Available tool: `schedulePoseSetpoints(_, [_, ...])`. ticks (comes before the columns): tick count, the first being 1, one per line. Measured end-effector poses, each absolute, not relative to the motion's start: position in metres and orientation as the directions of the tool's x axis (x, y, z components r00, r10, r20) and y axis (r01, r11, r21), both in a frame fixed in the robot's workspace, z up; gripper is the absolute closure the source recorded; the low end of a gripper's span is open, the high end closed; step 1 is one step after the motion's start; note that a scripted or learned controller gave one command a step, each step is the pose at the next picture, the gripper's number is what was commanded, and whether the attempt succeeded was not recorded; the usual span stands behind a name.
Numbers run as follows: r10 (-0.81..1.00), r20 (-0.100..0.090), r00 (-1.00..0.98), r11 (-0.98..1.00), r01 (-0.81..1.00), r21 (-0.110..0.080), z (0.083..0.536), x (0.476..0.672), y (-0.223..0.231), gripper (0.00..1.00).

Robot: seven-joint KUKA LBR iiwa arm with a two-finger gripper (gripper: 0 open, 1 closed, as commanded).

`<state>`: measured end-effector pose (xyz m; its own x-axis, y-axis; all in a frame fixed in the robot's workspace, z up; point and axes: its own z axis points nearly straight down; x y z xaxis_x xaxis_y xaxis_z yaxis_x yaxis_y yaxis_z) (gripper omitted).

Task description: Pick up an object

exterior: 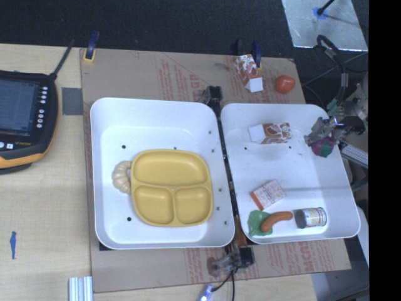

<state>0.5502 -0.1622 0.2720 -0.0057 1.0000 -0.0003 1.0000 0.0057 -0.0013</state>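
Fingers [322, 130] are seen closed around a small purple and green toy [324, 147], which hangs just below them over the right bin's [341, 231] far edge. Lightness and a firm, rounded body are judged; a hold across its middle is advised.

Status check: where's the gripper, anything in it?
Gripper at right bin's far right rim. Purple-green object right beneath it; grasp unclear. Nothing in the way.
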Motion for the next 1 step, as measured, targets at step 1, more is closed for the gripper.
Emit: schedulePoseSetpoints(1, [1.000,0.000,-0.006,0.006,1.000,-0.004,0.2379,0.5586,-0.0933,1.00])
